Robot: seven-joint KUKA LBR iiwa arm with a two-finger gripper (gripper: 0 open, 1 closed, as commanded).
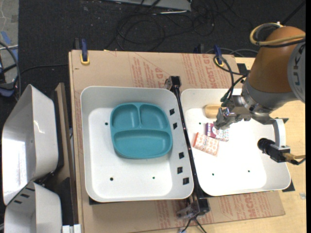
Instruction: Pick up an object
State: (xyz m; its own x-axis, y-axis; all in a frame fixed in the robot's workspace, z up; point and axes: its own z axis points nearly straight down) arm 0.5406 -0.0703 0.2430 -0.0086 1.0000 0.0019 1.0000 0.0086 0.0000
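Grey hand [222, 120] sits over, poss. touching, purple packet [216, 131].

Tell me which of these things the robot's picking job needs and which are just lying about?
Likely in the job: claw over the right bin; purple packet close by it; pink packet beside that; tan piece at the bin's back.
Just lying about: teal divided plate in the left bin; clamp at the back edge of the bench.

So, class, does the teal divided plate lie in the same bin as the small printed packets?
No: the teal divided plate lies in the view's left bin, the packets in the right bin.
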